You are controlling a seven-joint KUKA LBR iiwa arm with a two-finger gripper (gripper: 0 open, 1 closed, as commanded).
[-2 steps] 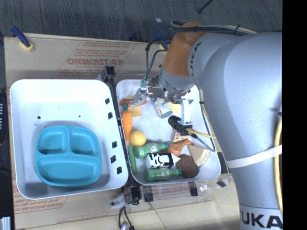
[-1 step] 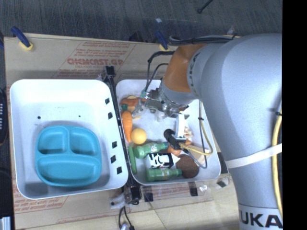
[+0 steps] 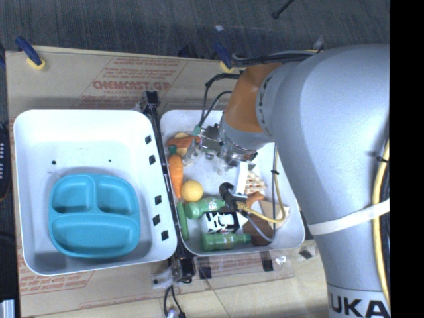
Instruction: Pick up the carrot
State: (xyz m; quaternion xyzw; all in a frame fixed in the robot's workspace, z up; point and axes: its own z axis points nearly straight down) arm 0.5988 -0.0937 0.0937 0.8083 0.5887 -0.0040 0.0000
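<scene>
The carrot [image 3: 175,171] lies lengthwise in the right bin [image 3: 291,224], against its left wall, leafy end toward the far side. A yellow lemon [image 3: 192,190] sits just beside its near end, with two green bottles [image 3: 225,240] nearer the front wall. The end effector [image 3: 211,144] hangs over the far part of the right bin, right of the carrot and apart from it; whether it is open or closed cannot be determined, and no object is visible in it. The left bin [image 3: 33,131] holds a blue compartment tray [image 3: 95,215]. Both bins rest on the counter [image 3: 99,78]
</scene>
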